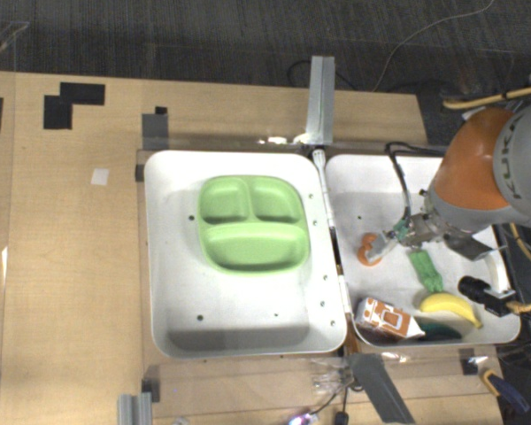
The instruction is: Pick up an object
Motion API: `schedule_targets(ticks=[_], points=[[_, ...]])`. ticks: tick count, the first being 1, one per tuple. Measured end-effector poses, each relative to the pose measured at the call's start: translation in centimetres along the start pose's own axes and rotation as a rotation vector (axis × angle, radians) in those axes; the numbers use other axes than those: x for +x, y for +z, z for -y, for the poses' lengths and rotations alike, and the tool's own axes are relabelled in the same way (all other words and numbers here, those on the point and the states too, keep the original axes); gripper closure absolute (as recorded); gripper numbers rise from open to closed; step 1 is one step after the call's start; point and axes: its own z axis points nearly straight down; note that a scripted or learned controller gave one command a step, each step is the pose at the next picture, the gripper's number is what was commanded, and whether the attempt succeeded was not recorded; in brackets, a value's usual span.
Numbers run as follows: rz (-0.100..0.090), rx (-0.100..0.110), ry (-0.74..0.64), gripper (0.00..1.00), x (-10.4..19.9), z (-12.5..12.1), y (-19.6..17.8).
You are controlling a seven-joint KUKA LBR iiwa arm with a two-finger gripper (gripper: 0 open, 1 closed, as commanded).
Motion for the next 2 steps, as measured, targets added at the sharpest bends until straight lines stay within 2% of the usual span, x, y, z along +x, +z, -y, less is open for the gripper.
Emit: schedule_targets(ticks=[1, 2], points=[[-0.002, 0.000, 0.000, 1.00, 0.0, -0.2, -0.8], [0.001, -0.001, 0.021, 1.00, 3.3, -0.5, -7.8]])
